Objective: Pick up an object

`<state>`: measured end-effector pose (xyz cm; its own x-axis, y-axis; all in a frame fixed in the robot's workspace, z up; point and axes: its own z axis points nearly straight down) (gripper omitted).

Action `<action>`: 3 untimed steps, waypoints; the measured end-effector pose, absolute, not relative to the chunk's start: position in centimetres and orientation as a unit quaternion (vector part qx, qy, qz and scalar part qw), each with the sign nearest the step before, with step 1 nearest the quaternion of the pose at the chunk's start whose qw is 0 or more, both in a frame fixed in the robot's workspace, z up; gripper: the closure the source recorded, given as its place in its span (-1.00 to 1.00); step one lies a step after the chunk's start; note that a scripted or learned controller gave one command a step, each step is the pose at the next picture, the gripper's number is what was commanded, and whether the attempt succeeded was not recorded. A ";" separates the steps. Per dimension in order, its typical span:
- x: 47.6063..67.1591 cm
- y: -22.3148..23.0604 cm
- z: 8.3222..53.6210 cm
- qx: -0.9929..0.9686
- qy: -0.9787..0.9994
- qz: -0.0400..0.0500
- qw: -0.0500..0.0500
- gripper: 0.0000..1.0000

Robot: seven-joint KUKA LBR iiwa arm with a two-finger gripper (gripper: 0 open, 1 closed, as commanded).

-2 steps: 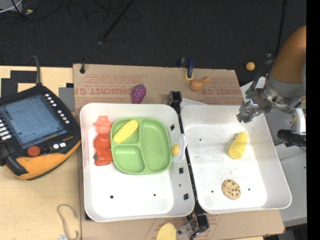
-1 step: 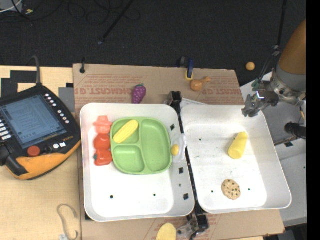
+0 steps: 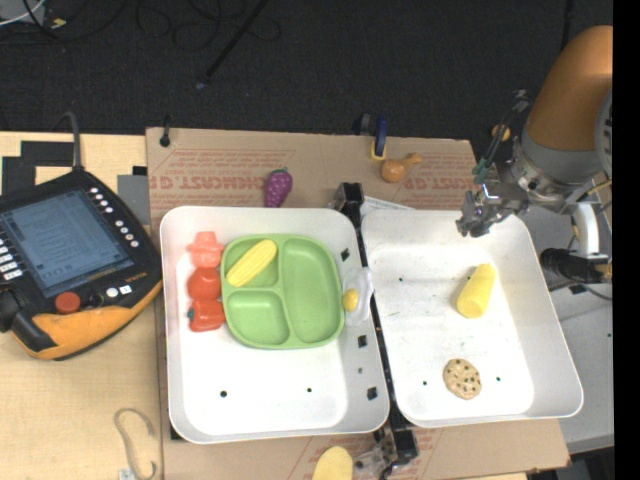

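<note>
Two white bins sit side by side. The right bin (image 3: 560, 368) holds a yellow block (image 3: 476, 291) toward its middle right and a cookie (image 3: 462, 378) near the front, well apart, with bare floor around both. The gripper (image 3: 478, 211) hangs over that bin's back edge, clear of the block; how its pincer stands I cannot tell. The left bin (image 3: 200, 408) carries a green tray (image 3: 300, 313) beside a red toy (image 3: 205, 283).

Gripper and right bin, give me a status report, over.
Gripper above right bin's far edge, nothing seen in it. Yellow block and cookie lie loose in that bin, apart. Nothing blocking either.
</note>
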<state>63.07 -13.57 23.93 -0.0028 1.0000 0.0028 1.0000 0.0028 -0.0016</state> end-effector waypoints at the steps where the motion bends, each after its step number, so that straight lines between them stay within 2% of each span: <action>1: 62.6 -8.8 22.3 -0.706 -0.708 0.001 0.002 1.00; 2: 61.6 -4.9 23.1 -0.706 -0.708 0.000 0.002 1.00; 3: 61.9 -6.8 22.2 -0.707 -0.707 0.001 0.001 1.00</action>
